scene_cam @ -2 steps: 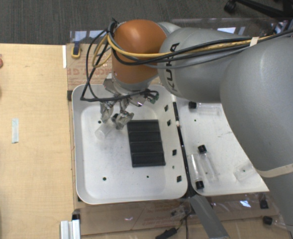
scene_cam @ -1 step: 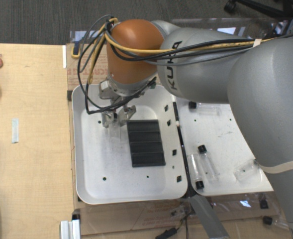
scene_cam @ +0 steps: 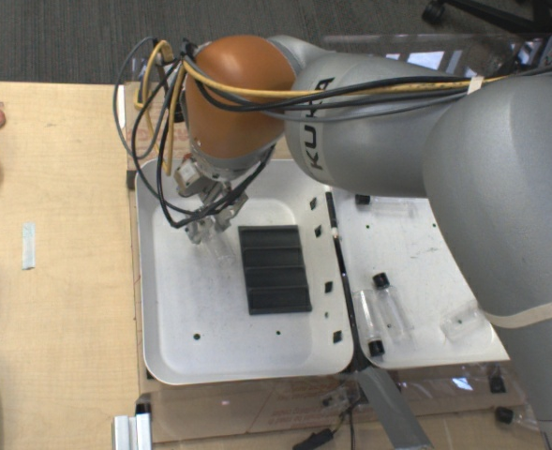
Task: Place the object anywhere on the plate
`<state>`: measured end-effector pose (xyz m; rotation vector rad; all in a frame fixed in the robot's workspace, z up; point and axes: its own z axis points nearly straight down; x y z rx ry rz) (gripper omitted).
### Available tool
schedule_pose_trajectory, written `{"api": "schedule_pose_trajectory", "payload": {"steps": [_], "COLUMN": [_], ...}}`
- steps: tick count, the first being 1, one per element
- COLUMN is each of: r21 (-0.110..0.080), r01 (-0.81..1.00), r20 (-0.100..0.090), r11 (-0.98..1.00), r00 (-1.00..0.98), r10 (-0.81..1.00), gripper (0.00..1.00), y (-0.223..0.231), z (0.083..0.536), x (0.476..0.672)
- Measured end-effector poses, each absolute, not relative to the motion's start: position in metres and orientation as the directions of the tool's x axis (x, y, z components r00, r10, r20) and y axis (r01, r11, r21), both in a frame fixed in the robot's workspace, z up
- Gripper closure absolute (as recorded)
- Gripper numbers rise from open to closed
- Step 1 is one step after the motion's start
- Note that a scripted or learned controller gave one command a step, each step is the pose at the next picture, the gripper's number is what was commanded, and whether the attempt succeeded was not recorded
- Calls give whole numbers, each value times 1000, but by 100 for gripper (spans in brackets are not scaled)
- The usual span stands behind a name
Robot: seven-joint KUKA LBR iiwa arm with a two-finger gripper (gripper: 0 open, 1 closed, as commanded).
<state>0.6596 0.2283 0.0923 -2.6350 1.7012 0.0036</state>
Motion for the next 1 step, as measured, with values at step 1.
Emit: {"api": "schedule_pose_trajectory", "payload": {"steps": [1], "r21": [-3], "r01": [-801], "r20": [-4], "r11": [-598], "r00": [598], "r10": [-801], "gripper": [100], "y": [229], "z": [92], "x": [658]}}
